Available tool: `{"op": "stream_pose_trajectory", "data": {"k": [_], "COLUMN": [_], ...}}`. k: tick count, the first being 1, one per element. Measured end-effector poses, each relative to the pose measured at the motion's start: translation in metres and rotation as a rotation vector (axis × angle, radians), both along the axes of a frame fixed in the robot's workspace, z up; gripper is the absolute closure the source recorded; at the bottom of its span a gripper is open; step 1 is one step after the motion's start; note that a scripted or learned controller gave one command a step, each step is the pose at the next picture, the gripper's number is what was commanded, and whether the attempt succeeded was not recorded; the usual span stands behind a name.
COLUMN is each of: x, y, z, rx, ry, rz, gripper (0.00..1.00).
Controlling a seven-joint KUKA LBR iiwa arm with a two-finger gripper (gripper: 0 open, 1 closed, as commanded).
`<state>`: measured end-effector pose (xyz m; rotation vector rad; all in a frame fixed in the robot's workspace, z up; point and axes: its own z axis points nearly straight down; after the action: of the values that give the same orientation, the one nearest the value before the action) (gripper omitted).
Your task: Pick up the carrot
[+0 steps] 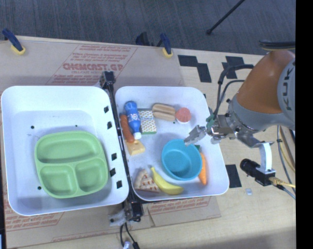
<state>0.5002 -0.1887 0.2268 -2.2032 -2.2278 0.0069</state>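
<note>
Gripper (angled leftward) above carrot

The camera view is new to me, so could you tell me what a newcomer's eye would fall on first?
The green divided plate stands out, alone in the left bin. In the crowded right bin, a blue bowl sits near the front with the carrot at its right side. The gripper hangs just above the bowl's rim.
</note>
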Motion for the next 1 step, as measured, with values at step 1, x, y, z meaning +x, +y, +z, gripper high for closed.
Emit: {"op": "stream_pose_trajectory", "data": {"k": [1], "x": [-0.0262], "y": [-0.0218], "z": [-0.082], "rx": [0.0], "ry": [0.007], "rz": [-0.022], "gripper": [0.0]}}
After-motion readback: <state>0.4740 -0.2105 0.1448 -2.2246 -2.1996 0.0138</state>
